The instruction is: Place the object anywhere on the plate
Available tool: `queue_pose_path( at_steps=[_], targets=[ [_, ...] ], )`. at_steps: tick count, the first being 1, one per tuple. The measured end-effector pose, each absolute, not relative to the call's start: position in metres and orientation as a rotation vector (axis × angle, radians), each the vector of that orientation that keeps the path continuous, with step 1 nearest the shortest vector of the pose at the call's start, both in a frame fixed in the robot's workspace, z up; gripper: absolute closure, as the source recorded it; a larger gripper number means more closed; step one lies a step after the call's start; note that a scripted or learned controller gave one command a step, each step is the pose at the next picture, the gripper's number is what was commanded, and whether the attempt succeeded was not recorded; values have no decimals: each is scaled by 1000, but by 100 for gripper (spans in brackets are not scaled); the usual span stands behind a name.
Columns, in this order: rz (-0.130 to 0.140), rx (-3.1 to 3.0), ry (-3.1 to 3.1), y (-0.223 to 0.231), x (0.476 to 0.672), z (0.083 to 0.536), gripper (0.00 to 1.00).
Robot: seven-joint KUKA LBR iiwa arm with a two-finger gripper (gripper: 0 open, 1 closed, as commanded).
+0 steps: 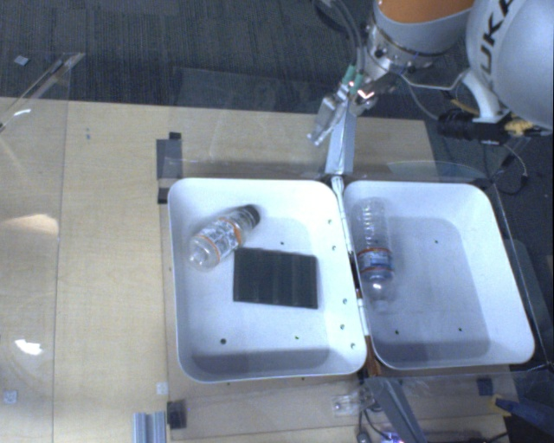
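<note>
A dark square plate (276, 278) lies flat in the middle of the left bin (260, 359). Just behind and left of it, a clear plastic bottle (223, 235) rests on its side. A second clear bottle (374, 251), with a blue label, lies lengthwise against the left wall of the right bin (467, 346). My gripper (336, 137) hangs above the back edge of the bench, over the seam between the two bins. It is well clear of both bottles and the plate, and nothing shows in its grasp.
The grey arm with its orange band (424, 10) enters from the top right. Cables (485, 130) run behind the right bin. Black clamps (170, 156) sit at the left bin's corners, and a clear panel covers the bench to the left.
</note>
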State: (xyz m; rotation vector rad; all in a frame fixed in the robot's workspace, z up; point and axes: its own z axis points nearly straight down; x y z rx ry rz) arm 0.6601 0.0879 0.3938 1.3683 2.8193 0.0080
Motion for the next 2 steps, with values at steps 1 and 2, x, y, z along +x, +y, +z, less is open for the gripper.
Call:
queue_pose_path(
  at_steps=[1,2],
  targets=[
    [10,1348,2828,136,667,437,0],
    [6,1436,2789,135,664,435,0]
  ],
)
